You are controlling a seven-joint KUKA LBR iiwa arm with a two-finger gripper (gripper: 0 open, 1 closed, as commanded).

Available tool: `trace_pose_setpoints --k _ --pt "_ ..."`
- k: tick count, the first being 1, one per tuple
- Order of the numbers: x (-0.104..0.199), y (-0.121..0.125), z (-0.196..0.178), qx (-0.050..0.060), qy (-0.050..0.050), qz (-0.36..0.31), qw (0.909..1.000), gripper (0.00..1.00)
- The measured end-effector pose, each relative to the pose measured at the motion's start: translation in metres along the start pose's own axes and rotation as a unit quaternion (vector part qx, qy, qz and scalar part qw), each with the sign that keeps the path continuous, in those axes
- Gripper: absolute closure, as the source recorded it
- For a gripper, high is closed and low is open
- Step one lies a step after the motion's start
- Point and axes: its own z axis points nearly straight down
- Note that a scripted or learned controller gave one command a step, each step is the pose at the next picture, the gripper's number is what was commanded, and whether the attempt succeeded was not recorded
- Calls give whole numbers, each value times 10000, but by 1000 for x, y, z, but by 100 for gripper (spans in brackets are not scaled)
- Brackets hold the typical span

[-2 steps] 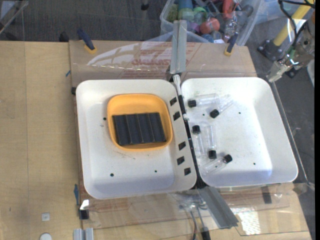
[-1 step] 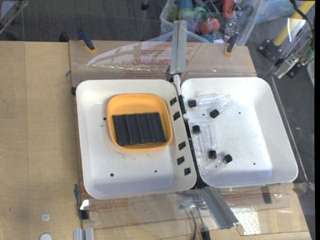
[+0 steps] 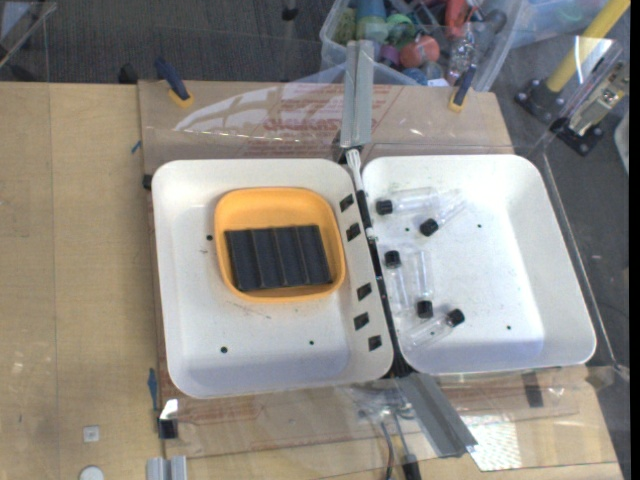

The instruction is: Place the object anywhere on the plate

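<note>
Already the dark ridged block (image 3: 278,258) lies flat on the orange plate (image 3: 232,213), which sits in the left bin (image 3: 185,318); judged from this layout alone, the placing looks done, provided that block is the object the task means. It rests well inside the plate's rim, covering the middle and lower part of the dish, with orange showing along the top and at both sides. Little seems to be left, then, beyond confirming that the block is settled and not tipping over the near rim, which from this slant it does not appear to do. The right bin (image 3: 520,258) holds several clear tubes with black caps (image 3: 425,308), scattered near the divider (image 3: 360,248) between the bins; if one of those were the intended object, the task would not have begun. The jaws cannot be judged as released, clenched or grasping anything. The clear tubes are hard to count, since their bodies nearly vanish against the white bin and mostly the dark caps stand out. The block's surface is too dark to tell its material or whether it is one piece or several bars side by side. A crate of coloured items (image 3: 420,13) beyond the surface is cut off at the top edge.
</note>
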Motion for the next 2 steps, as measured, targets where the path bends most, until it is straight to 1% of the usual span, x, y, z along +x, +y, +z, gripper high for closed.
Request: trace_pose_setpoints --k 1,2 --pt "9 -9 -73 -6 -3 -1520 9884 100" --pt "11 -10 -73 -7 17 -2700 9629 100"
